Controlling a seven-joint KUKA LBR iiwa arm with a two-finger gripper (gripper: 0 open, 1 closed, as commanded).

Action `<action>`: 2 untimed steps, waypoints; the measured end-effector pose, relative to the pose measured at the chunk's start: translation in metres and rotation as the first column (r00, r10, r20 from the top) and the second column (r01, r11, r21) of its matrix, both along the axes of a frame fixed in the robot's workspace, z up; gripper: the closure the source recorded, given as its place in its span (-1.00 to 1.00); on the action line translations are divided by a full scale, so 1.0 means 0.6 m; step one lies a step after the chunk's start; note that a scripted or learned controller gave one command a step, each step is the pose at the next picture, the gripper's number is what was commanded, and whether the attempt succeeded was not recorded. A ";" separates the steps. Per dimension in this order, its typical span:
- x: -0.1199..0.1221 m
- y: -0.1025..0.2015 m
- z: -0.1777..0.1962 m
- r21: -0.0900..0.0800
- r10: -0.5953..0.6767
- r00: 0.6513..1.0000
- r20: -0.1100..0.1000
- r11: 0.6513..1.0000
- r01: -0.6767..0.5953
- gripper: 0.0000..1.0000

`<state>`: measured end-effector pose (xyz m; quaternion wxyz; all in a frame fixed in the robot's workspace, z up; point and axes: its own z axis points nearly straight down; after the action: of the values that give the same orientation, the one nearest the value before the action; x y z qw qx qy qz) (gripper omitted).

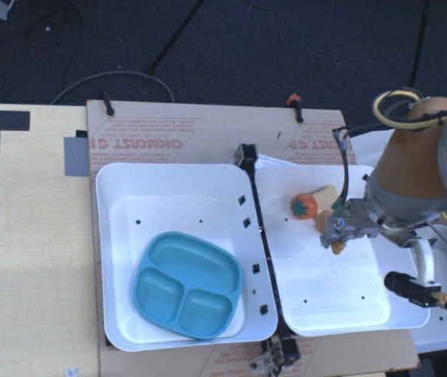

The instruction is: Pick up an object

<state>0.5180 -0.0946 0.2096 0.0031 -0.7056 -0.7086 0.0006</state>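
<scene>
Hovering low in the right bin (pixel 364 305), the gripper (pixel 335 234) (grip state: cannot tell) nears a small orange-red toy (pixel 304 205). Looks light, smooth; best pinched across its middle.

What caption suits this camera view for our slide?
Arm's gripper low in the right bin beside a small red-orange object; blue divided plate in the left bin.

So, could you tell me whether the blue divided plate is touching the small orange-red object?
Apart. The camera view shows the blue divided plate in the left bin, while the small orange-red object lies in the right bin, with the bins' rims between them.
</scene>
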 end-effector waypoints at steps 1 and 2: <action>0.029 0.084 -0.014 -0.001 0.000 1.000 0.001 1.000 0.000 1.00; 0.064 0.170 0.009 -0.002 0.000 1.000 0.004 1.000 0.000 1.00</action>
<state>0.5565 0.0072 0.2150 0.0011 -0.7054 -0.7088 0.0000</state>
